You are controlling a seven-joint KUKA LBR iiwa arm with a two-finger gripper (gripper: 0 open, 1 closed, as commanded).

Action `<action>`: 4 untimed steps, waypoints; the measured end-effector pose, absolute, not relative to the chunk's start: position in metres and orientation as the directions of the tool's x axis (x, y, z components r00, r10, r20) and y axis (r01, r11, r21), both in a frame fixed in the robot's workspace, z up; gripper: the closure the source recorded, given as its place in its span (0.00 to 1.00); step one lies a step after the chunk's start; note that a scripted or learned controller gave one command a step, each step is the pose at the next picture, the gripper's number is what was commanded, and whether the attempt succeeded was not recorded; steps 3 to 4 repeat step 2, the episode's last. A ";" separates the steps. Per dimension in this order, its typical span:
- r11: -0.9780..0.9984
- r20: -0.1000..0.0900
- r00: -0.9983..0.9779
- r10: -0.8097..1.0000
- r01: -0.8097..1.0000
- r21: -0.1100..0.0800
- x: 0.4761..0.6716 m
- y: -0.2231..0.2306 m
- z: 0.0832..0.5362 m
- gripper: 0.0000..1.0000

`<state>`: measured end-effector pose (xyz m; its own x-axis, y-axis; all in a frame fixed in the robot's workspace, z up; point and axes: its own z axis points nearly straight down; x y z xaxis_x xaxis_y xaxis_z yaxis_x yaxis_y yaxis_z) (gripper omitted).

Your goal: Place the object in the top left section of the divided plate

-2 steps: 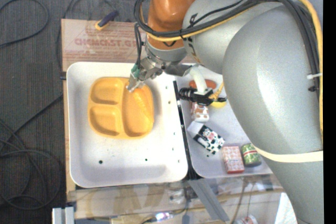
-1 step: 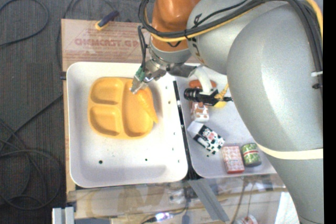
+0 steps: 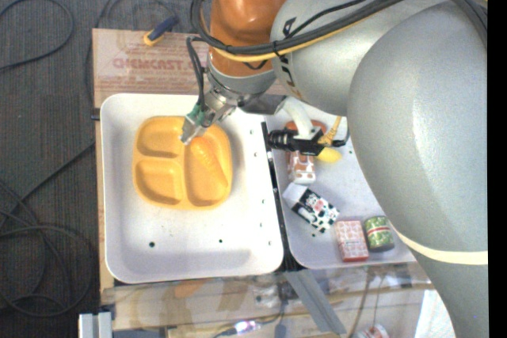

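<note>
A yellow divided plate point(image 3: 162, 174) lies in the left white bin point(image 3: 182, 249), with two small sections on its left and one large section on its right. My gripper point(image 3: 193, 127) hangs over the plate's upper edge, about above the ridge between the top left section point(image 3: 157, 135) and the large right section point(image 3: 210, 166). I cannot make out any object at its tip. The grey arm with its orange band point(image 3: 242, 8) reaches in from the right and hides the back of the right bin.
The right bin point(image 3: 348, 194) holds a small red-and-white box point(image 3: 301, 167), a black-and-white spotted item point(image 3: 317, 211), a red box point(image 3: 350, 240), a green can point(image 3: 379, 233) and a yellow item point(image 3: 329, 155). A cardboard sheet point(image 3: 142, 67) lies behind the left bin.
</note>
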<state>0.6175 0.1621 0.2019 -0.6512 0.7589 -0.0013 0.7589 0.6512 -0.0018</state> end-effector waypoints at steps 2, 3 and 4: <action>0.615 0.001 -0.615 0.788 0.788 -0.001 0.607 0.141 0.225 1.00; 0.615 0.001 -0.615 0.788 0.788 -0.001 0.607 0.141 0.225 1.00; 0.615 0.001 -0.615 0.788 0.788 -0.001 0.607 0.141 0.225 1.00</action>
